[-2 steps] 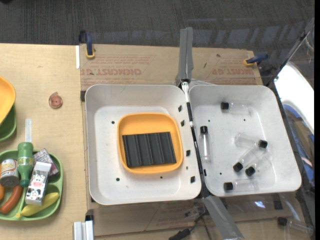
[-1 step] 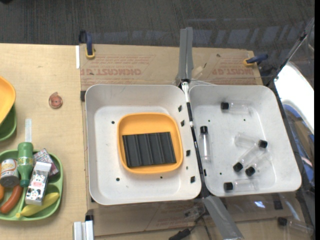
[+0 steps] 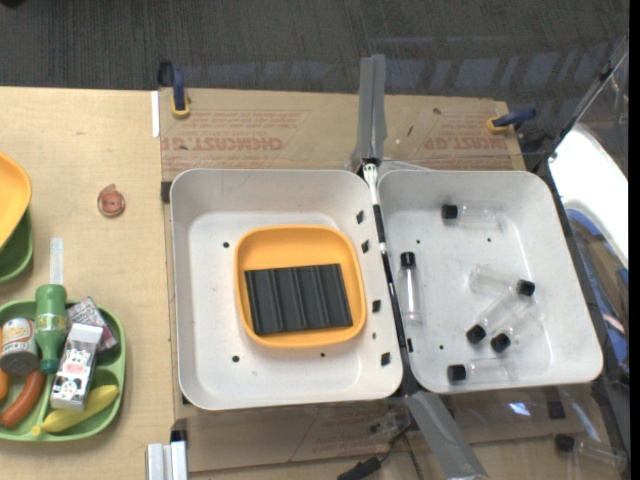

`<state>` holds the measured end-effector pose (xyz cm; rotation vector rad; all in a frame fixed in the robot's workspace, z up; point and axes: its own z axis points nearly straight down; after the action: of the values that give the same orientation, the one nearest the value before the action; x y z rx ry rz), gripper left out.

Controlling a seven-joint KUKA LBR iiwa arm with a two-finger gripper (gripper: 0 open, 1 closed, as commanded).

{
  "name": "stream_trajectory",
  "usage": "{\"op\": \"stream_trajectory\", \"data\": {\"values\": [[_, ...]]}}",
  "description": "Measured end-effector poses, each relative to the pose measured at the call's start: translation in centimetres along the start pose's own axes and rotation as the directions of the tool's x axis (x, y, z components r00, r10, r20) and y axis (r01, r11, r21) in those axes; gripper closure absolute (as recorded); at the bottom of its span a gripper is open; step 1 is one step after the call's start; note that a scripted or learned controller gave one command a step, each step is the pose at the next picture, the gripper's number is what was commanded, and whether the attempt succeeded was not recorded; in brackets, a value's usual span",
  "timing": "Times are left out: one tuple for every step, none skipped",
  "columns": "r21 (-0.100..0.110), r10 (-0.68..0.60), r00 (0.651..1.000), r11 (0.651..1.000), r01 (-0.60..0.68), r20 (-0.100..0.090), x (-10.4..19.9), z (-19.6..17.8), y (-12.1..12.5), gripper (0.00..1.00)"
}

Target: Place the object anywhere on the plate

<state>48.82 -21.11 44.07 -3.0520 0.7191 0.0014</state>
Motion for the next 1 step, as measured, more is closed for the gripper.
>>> {"op": "stream_trajectory", "data": {"values": [[0.002,-0.262,0.965,0.965,0.262,-0.001,1.42,1.04,0.42,0.0]]}}
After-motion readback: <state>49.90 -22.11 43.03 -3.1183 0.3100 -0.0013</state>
